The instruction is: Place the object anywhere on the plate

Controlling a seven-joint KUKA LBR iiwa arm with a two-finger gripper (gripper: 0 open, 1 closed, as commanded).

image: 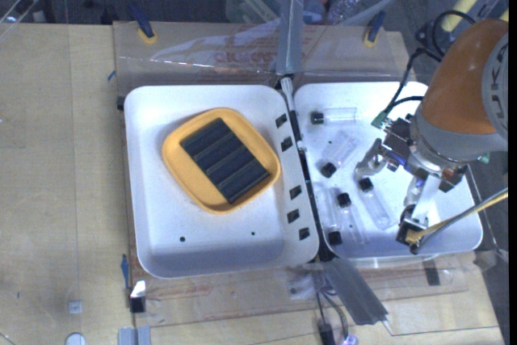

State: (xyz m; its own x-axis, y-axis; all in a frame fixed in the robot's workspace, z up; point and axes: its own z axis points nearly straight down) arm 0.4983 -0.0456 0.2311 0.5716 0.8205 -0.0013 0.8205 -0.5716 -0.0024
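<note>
A grey-and-orange arm hangs over the right bin (452, 242), its tool (392, 174) lowered among a scatter of small clear vials with dark caps. Whether the tool is spread or closed cannot be told from this angle, and nothing can be seen caught in it.

The likeliest object for the task, a capped vial (373, 200), lies just below the tool on the bin floor, with another vial (337, 151) a little to its left and a third vial (334, 116) farther up and to the left, near the bin's far wall. Which of them the program is after cannot be said for certain.

The yellow plate (179, 170) sits well to the left of the tool, in the left bin (153, 246), beyond the raised divider (295, 174) where the two bins meet. A dark ribbed block (224, 160) covers most of the plate's middle, leaving a yellow margin round it.

By the look of things the task is at its first step: the pick. Nothing has reached the plate. The next move calls for a sure closure on one small, smooth, round-sided vial that seems apt to roll or slip, then a lift high enough to clear the divider, a carry leftward, and a release over the plate.
</note>
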